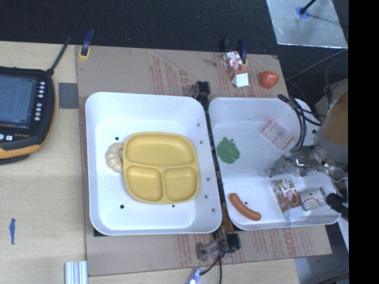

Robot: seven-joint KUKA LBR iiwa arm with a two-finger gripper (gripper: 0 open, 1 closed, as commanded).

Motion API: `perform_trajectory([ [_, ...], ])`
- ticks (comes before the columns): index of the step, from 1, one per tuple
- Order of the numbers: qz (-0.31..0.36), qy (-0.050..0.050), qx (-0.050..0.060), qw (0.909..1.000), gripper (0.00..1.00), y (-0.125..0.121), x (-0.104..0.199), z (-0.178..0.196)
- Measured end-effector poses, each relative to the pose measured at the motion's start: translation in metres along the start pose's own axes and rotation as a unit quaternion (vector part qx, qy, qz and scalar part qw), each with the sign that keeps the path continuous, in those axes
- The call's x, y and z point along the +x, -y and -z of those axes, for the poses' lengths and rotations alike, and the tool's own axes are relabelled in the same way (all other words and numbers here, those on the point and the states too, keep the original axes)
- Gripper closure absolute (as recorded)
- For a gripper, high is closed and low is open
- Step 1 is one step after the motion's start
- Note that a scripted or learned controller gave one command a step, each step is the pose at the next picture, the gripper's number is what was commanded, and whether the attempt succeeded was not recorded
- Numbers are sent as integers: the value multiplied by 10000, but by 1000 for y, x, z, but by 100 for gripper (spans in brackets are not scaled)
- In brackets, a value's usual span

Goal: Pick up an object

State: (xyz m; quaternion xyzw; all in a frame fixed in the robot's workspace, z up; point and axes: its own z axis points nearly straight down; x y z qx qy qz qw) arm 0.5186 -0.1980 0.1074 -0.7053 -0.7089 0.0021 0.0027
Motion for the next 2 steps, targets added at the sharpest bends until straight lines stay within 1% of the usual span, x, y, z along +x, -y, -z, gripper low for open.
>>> perform_trajectory([
  [1,0,6,-20,10000,0,-59,-2,-15],
  [2,-4,2,-24,10000,0,-126,13,-14],
])
